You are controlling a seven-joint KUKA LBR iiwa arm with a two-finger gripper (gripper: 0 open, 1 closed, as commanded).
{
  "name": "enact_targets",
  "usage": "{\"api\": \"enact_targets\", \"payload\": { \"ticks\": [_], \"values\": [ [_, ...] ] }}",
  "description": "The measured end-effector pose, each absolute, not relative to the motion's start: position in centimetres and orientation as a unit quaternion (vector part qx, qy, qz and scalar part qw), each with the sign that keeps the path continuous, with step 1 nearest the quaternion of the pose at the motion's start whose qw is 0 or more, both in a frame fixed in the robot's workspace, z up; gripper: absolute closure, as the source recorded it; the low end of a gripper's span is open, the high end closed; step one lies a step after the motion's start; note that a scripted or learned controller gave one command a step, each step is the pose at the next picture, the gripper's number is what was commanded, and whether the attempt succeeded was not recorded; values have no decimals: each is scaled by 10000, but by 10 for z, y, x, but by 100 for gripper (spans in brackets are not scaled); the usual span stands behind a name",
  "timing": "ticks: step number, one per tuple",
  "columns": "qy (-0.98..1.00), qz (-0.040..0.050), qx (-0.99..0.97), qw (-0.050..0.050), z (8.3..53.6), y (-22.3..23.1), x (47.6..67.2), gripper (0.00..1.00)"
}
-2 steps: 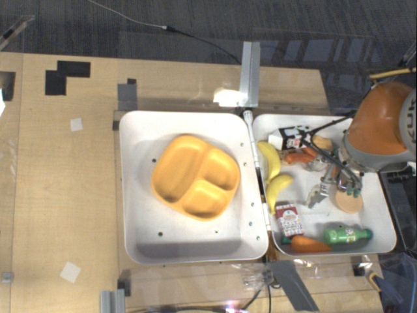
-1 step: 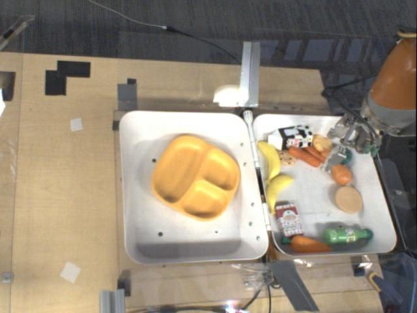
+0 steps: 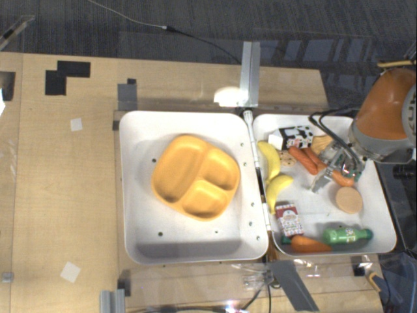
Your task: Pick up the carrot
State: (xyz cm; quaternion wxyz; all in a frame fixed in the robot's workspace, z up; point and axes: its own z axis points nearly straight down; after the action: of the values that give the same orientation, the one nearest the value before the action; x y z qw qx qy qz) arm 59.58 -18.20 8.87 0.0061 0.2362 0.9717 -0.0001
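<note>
Jaws of gripper [image 3: 332, 173] parted, just beside carrot [image 3: 303, 158].

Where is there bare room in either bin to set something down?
Left bin: bare strips all round the yellow plate, widest along the near wall. Right bin: crowded; one small bare patch between bananas, round disc and green bottle.

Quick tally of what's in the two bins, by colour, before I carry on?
Yellow: 3, divided plate, two bananas
Orange: 2, carrots
Green: 1, bottle
Red: 1, small box
Tan: 1, round disc
Black-and-white: 1, cow-patterned carton
Total: 9
</note>
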Motion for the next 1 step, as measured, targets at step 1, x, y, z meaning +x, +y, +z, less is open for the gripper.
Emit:
{"api": "enact_targets", "payload": {
  "ticks": [1],
  "values": [
    [9202,13,3913,56,88,-187,574,0]
  ]
}}
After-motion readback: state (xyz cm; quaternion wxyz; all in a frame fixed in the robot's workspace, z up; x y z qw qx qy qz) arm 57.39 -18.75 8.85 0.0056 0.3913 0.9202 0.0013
